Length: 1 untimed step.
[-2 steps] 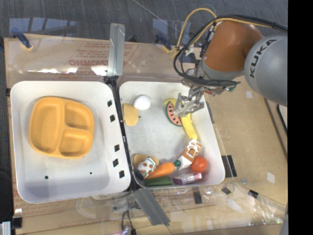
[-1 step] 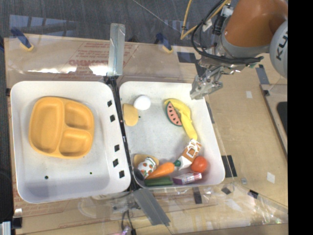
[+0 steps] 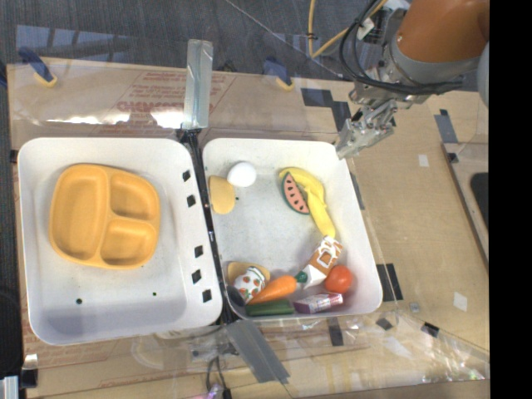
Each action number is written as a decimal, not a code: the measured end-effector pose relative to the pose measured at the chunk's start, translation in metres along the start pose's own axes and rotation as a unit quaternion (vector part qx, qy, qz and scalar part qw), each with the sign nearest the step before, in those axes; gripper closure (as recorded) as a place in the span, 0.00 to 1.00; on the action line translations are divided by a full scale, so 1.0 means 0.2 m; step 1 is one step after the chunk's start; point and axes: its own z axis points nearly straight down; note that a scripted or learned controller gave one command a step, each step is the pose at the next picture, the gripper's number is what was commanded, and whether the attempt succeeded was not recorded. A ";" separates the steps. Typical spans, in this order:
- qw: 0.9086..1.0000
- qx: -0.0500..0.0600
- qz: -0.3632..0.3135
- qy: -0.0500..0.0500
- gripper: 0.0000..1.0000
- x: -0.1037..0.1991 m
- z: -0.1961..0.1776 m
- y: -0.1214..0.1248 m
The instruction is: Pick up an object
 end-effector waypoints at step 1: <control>0.991 -0.001 -0.135 -0.001 1.00 0.00 -0.03 0.00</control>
